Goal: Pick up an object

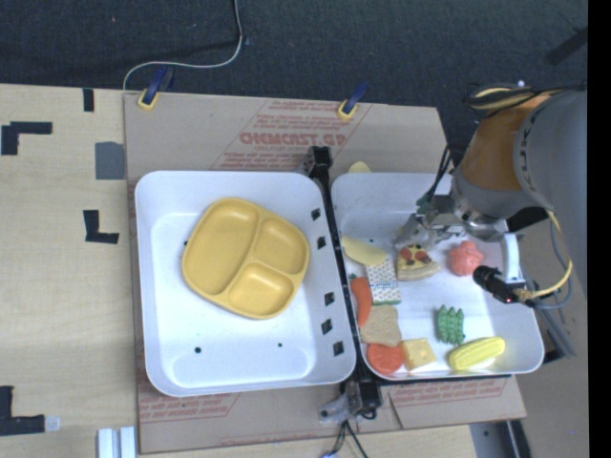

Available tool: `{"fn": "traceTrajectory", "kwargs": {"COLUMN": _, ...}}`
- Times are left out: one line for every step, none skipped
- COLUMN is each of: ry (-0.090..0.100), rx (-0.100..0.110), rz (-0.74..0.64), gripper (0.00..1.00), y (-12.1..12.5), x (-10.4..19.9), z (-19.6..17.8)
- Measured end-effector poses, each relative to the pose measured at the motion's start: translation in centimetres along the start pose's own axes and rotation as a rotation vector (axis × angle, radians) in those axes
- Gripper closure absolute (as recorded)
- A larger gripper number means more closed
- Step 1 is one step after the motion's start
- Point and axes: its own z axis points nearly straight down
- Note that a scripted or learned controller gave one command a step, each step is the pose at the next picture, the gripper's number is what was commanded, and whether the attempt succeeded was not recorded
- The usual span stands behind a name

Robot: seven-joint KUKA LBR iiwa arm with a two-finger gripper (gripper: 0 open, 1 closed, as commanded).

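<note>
1. Here, the arm (520, 160) reaches in from the right over the right bin (516, 327); the gripper (427, 225) sits low above the bin's upper middle, just above a pizza-slice toy (415, 261).
2. Whether the gripper is open or closed: cannot tell, the wrist and cabling mask it. Nothing is visibly held.
3. Likely target: the pizza-slice toy, lying flat, almost touching the gripper's tip. A pink round piece (465, 258) lies just beside it on the right.
4. Other candidates in the same bin: pale yellow wedge (363, 250), checked card (382, 281), orange carrot-like piece (361, 299), bread slice (381, 327), red disc (385, 357), cheese cube (417, 353), green piece (450, 324), corn cob (475, 352).
5. Left bin (162, 351) carries a yellow divided plate (245, 257), well apart from the action.
6. Step, as judged: approach or descent for the grasp, lift not yet done.
7. Next move calls for: settling squarely over the slice, closing on its edges, then rising straight. Risk: a flat toy may slip, or the pink neighbour gets nudged.
</note>
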Motion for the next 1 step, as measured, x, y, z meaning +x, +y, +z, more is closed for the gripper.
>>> {"fn": "traceTrajectory", "kwargs": {"ry": 0.001, "rx": 0.000, "rz": -0.004, "gripper": 1.00, "y": -1.52, "x": 4.62, "z": -7.23}}
